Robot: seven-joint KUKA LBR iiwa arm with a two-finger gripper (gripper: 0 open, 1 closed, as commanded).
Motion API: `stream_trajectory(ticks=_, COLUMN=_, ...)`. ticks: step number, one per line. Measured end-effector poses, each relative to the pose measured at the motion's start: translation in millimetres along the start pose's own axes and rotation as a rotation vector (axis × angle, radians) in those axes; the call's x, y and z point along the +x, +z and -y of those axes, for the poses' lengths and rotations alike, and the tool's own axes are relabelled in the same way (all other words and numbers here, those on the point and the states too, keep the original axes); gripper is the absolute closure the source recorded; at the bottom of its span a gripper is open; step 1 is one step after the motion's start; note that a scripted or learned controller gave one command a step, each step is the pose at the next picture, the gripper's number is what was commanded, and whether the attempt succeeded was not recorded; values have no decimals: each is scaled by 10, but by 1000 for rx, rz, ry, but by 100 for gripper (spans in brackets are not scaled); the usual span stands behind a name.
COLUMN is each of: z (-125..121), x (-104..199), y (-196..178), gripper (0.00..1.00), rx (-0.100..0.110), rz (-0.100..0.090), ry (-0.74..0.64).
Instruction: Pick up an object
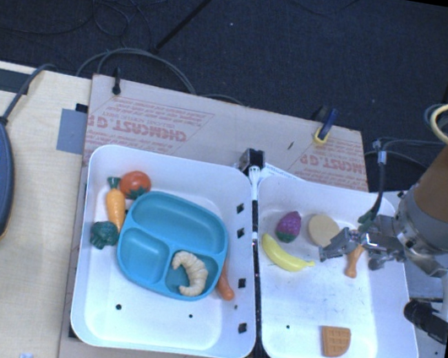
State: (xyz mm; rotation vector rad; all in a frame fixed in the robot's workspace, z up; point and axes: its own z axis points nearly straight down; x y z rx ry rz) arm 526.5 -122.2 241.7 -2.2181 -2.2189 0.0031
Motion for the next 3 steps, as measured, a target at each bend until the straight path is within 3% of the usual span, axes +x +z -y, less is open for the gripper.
stream_trajectory(ticks=1, z=1, x=-6, y=-97, gripper=100, rx=2, rz=-1, ry=0)
stream_trajectory(ticks=2, z=528, x=546, y=-642, gripper=100, rx=-3, rz=-1, ry=-4)
stream_trajectory(ticks=3, z=507, x=1417, y=-1055, gripper=100, rx=-5, rz=-1, ry=-10)
